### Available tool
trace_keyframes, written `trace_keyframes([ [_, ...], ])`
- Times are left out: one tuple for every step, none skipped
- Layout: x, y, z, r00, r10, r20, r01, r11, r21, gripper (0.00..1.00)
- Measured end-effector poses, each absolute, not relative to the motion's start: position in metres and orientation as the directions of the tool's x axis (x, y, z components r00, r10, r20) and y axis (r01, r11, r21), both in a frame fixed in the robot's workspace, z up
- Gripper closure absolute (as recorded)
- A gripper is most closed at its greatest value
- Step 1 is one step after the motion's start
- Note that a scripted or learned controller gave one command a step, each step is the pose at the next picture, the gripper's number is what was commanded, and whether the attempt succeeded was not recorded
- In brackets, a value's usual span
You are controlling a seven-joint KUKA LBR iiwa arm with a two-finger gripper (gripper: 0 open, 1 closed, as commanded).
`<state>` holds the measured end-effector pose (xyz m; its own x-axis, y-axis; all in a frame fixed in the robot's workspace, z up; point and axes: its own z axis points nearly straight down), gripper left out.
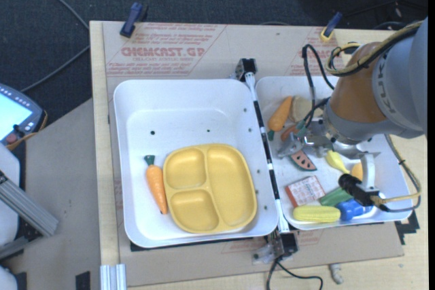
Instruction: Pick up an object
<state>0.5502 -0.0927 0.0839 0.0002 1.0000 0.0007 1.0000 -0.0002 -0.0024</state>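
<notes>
As we look down from the fixed camera, we see the worktop (204,51) bearing two white bins side by side. We find the left bin (136,105) holding a yellow divided plate (207,187) with a toy carrot (156,187) just beside its left edge. We see the arm (380,92) reaching into the right bin (272,88), its end effector (299,140) low among the toys there; we cannot tell whether it grips anything. Near it lie an orange piece (279,114) and a watermelon slice (301,160). Toward the front of that bin we note a small red-and-white card (306,189), a corn cob (315,214), a green piece (334,197) and a blue piece (350,209).
</notes>
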Motion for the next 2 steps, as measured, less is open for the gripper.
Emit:
trace_keyframes([
  [0.551,-0.093,0.094,0.0,1.0,0.0,1.0,0.0,0.0,1.0],
  [0.554,-0.028,0.185,-0.002,1.0,0.001,1.0,0.002,0.002,1.0],
])
